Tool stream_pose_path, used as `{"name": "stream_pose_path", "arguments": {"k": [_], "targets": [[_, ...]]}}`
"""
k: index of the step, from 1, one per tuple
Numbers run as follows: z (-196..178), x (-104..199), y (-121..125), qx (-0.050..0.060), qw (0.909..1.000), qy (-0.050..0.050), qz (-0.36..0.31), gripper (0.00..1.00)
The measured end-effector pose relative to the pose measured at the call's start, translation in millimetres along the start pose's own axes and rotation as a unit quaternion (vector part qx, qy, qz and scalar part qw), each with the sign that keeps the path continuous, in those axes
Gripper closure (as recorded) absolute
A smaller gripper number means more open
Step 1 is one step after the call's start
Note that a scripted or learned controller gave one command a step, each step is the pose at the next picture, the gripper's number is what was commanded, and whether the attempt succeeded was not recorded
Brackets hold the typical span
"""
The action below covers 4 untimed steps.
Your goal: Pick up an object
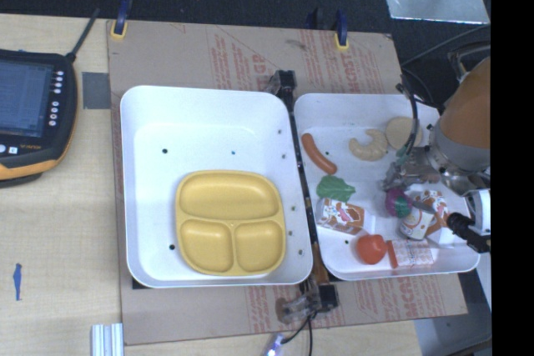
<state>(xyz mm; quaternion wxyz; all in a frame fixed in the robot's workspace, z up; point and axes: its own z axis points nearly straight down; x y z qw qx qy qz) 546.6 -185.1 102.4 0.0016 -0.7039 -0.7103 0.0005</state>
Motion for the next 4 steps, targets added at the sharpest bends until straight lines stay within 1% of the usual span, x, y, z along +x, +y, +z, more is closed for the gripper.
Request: {"name": "stream_pose_path", "arguments": {"k": [1, 2, 3, 4], "targets": [[-100, 82, -2, -0.001, 1.0, -0.001, 0.002, 1.0], [11, 78, -10, 0.001, 1.0, -0.001, 0.002, 1.0], [11, 30, 4, 0.0, 1.0, -0.001, 0.003, 1.0], [-30, -15, -57, -0.018, 0.9998, -0.001, -0.002, 1.0]]}}
